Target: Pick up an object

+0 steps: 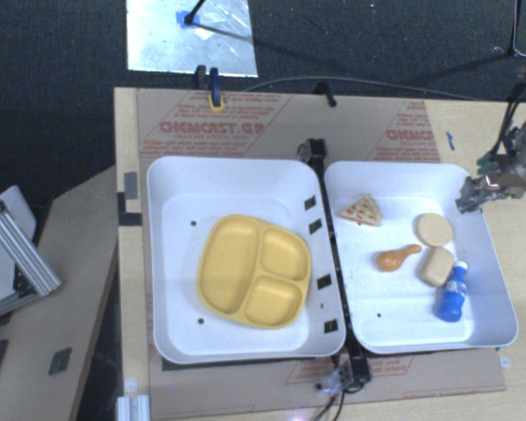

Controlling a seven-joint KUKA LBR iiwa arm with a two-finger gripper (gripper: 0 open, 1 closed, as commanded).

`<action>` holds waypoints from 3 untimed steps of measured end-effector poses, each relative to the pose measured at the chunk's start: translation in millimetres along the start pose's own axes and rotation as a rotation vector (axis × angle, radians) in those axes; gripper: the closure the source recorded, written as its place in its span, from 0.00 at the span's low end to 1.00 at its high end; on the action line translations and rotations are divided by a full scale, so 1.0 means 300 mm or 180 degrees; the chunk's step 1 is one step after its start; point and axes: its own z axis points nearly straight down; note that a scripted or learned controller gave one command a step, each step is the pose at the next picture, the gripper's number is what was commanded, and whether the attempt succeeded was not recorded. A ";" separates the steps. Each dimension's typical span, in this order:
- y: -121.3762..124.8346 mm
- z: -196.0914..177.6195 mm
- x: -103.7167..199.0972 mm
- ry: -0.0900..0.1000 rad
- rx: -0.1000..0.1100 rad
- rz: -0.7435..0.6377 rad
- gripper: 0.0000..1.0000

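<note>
The right bin [394, 336] holds a triangular sandwich slice [361, 210], a round tan disc [433, 229], an orange drumstick-shaped piece [395, 257], a beige block [437, 266] and a blue bottle [452, 294] with a white cap. My gripper [473, 193] hovers at the bin's far right rim, up and to the right of the round disc. Nothing shows between its fingers.
The left bin [171, 235] holds a yellow compartment tray [253, 270]. A black divider with clips [324, 235] runs between the bins. A metal frame [17, 253] stands at the left edge. A shiny plate [191, 24] lies beyond the bench.
</note>
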 end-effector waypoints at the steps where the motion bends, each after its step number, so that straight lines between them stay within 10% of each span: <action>1: 0.006 -0.128 -0.001 0.0002 0.0008 0.0000 1.00; 3: -0.018 -0.145 0.329 0.0012 0.0022 -0.0011 1.00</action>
